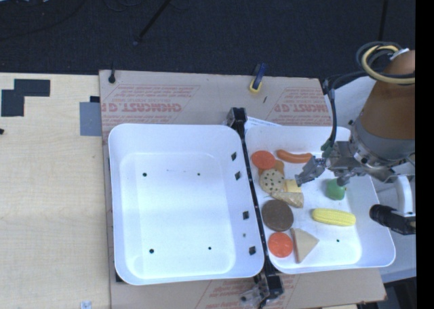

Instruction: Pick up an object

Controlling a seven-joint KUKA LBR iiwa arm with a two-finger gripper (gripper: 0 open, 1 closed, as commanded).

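Several food toys crowd the right bin (380, 257) beneath the gripper (324, 172), spread wide, empty.

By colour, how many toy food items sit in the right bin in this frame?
Orange-red: 3, a disc, a sausage, a second disc
Yellow: 1, corn
Green: 1, small piece
Brown: 1, round patty
Tan or beige: 3, speckled cookie, wedge, triangle
Total: 9

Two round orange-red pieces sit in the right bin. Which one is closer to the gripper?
The flat orange-red disc at the bin's far end, beside the orange sausage. The other orange-red disc lies at the near end, far from the gripper.
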